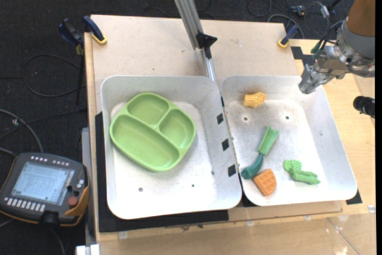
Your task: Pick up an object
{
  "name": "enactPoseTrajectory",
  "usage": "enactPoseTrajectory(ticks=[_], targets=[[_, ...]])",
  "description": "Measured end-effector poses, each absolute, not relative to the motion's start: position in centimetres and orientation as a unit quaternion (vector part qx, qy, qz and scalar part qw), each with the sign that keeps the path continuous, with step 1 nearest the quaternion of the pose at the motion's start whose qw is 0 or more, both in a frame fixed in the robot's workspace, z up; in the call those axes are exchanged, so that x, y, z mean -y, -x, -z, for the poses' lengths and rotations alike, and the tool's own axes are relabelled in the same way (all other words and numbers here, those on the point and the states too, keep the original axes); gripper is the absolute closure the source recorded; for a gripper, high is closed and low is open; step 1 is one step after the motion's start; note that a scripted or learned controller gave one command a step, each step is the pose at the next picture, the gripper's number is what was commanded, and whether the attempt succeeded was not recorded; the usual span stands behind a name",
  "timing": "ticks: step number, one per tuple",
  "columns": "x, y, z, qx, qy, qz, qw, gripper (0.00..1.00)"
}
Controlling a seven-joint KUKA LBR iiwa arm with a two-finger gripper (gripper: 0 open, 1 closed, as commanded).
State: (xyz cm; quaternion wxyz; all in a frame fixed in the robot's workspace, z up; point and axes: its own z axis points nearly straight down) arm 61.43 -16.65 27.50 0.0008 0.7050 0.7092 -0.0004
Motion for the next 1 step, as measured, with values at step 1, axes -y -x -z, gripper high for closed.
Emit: enactPoseTrajectory(ticks=[1], targets=[[14.59, -63.16, -21.66, -0.709, -0.705, 0.0013, -0.002, 1.0]])
